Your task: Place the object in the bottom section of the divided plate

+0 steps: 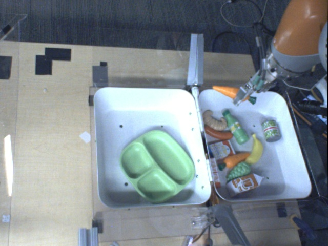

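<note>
The divided plate (pixel 158 164) is pale green, rounded, with three compartments. It lies flat in the left bin (pixel 107 137), well apart from the gripper (pixel 245 96), far to its left and nearer the camera. The carrot (pixel 226 91) is orange with a green top. It lies on the right bin's (pixel 292 137) far rim, just beside the gripper.

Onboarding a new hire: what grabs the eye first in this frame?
The green divided plate sits alone in the left bin. The right bin is crowded with toy food, a yellow banana among it. The gripper hovers at that bin's upper rim beside a carrot.
</note>
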`<state>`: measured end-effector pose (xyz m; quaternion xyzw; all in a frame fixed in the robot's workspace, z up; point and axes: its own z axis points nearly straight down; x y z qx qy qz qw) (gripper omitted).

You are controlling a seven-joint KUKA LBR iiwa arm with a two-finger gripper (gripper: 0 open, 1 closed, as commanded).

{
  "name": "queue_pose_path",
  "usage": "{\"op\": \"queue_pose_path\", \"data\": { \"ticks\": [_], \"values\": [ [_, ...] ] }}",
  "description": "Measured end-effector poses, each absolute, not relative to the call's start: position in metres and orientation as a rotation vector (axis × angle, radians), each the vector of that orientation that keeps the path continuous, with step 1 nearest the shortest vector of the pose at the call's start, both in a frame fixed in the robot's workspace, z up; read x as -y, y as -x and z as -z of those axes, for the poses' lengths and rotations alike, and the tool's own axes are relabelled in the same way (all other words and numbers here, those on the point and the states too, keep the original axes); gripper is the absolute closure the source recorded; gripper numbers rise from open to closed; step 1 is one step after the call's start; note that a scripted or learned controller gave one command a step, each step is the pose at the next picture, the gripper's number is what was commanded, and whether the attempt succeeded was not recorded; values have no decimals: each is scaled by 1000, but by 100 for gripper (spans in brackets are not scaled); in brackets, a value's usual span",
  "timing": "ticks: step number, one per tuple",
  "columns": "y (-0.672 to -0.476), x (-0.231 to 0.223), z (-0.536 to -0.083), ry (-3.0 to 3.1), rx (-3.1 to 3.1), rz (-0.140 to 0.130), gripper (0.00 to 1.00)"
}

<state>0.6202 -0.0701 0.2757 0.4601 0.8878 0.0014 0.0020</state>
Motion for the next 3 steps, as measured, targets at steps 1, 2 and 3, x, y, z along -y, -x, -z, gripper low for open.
{"op": "queue_pose_path", "data": {
  "ticks": [1,2,3],
  "values": [
    [-611,-23,-203,-1501,-2759,-1,100],
    [-520,-58,-182,-1028,-2969,-2,100],
    [-520,-58,-182,-1029,-2968,-2,0]
  ]
}}
